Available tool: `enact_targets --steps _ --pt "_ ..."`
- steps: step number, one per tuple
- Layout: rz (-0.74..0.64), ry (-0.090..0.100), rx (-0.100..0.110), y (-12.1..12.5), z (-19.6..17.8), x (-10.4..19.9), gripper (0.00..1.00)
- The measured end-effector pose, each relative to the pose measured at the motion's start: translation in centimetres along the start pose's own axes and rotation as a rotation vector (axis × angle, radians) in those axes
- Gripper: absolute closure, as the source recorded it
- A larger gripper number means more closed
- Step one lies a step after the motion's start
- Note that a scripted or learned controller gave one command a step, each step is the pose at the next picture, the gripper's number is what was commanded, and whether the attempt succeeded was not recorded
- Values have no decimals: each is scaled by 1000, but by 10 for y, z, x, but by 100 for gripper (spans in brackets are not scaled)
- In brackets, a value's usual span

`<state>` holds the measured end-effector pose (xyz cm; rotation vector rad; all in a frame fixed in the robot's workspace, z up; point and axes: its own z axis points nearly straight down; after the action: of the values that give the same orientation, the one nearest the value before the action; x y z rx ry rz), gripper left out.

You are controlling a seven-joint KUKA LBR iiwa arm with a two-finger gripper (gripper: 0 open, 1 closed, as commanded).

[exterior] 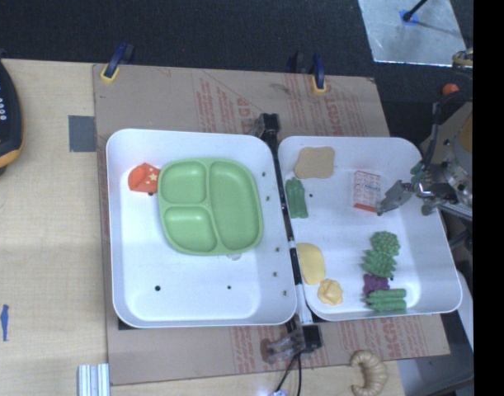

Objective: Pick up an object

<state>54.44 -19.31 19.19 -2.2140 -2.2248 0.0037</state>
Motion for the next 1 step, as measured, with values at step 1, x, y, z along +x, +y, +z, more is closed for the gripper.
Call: enact_targets --steps 1 --pt "0 3 8 -35 72 14 0"
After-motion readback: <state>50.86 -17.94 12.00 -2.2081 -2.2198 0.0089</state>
